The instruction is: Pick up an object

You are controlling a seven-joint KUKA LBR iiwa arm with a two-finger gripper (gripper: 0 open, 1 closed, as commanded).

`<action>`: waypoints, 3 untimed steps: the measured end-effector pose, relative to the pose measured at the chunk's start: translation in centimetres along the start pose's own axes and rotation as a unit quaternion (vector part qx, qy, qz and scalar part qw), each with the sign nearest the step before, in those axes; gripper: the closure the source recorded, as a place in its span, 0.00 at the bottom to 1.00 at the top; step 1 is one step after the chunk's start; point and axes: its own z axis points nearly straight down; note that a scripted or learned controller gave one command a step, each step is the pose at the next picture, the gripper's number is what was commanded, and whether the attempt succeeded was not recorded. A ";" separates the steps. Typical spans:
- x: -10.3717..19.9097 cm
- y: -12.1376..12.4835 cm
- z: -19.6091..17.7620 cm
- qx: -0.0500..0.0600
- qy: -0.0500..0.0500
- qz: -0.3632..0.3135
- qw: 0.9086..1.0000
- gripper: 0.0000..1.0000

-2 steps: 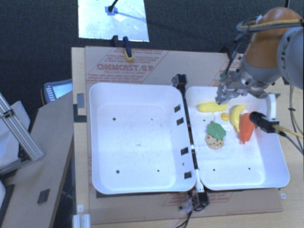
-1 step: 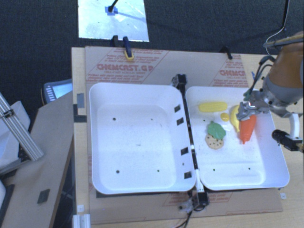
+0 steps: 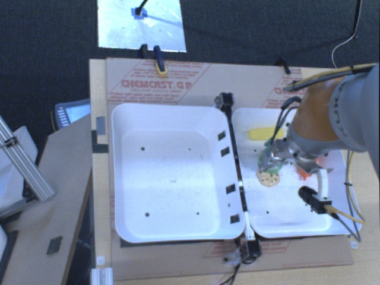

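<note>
Cookie-like tan disc with dark spots lies on the floor of the right bin, just below my tool, touching or nearly touching its tip. Whether my tool is spread or pressed together, I cannot tell. Beyond my tool toward the bin's far wall lies a yellow banana-shaped piece; an orange piece sits close on my arm's side. The left bin lies across the divider on the counter.
</note>
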 end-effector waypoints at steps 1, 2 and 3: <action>5.0 -0.8 -9.5 -0.001 0.002 -0.002 1.000 1.00; -4.5 -2.1 -12.3 0.001 -0.001 0.006 1.000 1.00; -11.9 -8.3 -12.0 0.003 0.000 0.006 1.000 1.00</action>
